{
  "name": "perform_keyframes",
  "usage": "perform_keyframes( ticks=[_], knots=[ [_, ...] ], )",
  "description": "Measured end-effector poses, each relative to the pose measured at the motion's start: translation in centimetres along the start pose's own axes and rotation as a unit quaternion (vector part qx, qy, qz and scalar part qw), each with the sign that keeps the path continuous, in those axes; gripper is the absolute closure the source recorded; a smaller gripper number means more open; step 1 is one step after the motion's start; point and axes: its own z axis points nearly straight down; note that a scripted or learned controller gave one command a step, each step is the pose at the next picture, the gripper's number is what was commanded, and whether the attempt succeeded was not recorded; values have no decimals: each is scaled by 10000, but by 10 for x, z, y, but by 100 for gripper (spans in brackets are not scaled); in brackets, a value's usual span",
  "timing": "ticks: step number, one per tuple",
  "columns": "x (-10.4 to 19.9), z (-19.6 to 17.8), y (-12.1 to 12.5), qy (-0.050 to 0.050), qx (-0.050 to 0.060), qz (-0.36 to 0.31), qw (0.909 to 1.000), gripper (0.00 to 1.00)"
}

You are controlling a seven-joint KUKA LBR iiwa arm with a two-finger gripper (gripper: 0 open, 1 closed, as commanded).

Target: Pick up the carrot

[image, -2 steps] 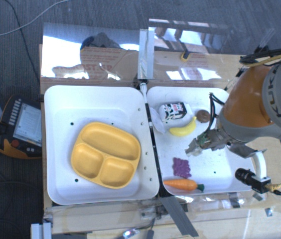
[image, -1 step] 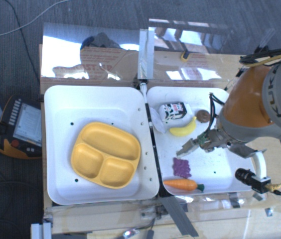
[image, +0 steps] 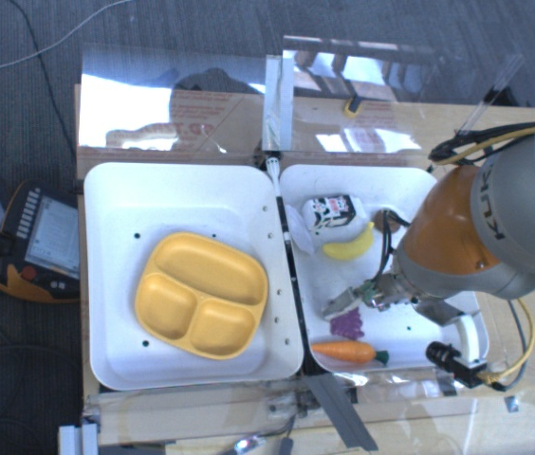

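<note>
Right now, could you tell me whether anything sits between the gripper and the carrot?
Yes: a purple item lies just below the gripper, directly between it and the carrot at the right bin's near edge.

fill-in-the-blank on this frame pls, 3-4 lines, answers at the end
1. The yellow divided tray sits in the ____ bin.
2. The carrot lies along the right bin's ____ edge.
3. The purple item lies directly ____ the carrot in the view.
4. The banana sits beside the black-and-white ____.

Missing words: left; near (bottom); above; carton
</note>
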Motion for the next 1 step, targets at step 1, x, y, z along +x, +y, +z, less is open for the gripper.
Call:
perform_keyframes(
  ticks=[1],
  knots=[
    [21,-222,4,-10,60,1536,9881,0]
  ],
)
